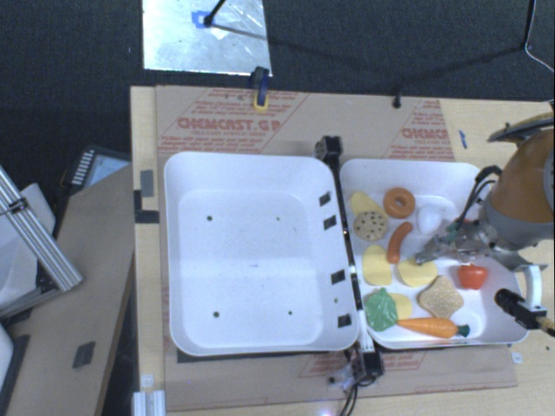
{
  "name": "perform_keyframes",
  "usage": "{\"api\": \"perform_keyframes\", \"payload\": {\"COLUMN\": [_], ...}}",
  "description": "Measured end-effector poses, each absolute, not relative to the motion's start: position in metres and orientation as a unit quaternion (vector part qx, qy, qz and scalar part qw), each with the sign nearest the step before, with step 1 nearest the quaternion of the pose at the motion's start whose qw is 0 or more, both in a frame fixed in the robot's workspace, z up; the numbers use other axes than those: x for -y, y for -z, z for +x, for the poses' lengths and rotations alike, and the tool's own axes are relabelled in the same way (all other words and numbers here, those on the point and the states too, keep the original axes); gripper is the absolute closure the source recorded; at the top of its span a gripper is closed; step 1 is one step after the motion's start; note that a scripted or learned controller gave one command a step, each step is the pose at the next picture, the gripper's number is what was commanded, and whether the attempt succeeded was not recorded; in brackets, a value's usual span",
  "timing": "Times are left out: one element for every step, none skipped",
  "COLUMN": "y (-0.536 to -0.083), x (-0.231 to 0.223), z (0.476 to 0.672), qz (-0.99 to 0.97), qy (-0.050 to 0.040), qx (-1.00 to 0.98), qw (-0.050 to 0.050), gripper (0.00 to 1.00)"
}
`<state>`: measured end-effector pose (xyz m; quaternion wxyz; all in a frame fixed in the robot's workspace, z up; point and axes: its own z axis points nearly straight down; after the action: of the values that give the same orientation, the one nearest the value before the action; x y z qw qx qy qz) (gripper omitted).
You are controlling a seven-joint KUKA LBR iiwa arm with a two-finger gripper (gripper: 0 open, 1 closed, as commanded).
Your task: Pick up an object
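one tool (427, 253), finger state unclear, hangs just above the yellow slice (415, 273)

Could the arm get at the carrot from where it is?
Probably yes. The carrot lies uncovered along the near edge of the right bin, and the end effector hovers just beyond it over the same bin; only the bread lies close.

Silver sheet (206, 22) on dark floor beyond the bench (364, 121).
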<state>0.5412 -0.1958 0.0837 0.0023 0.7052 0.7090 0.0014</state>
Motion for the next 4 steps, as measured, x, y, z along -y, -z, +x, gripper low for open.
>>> {"api": "perform_keyframes", "payload": {"y": [-0.085, -0.327, -0.179, -0.099], "x": [0.123, 0.136, 0.164, 0.209], "z": [0.61, 0.619, 0.621, 0.572], "qz": [0.703, 0.705, 0.708, 0.708], "qy": [-0.0034, -0.0056, 0.0031, 0.0018], "qx": [-0.712, -0.709, -0.707, -0.706], "qw": [0.001, 0.009, -0.004, -0.002], "gripper": [0.0, 0.0, 0.0, 0.0]}}
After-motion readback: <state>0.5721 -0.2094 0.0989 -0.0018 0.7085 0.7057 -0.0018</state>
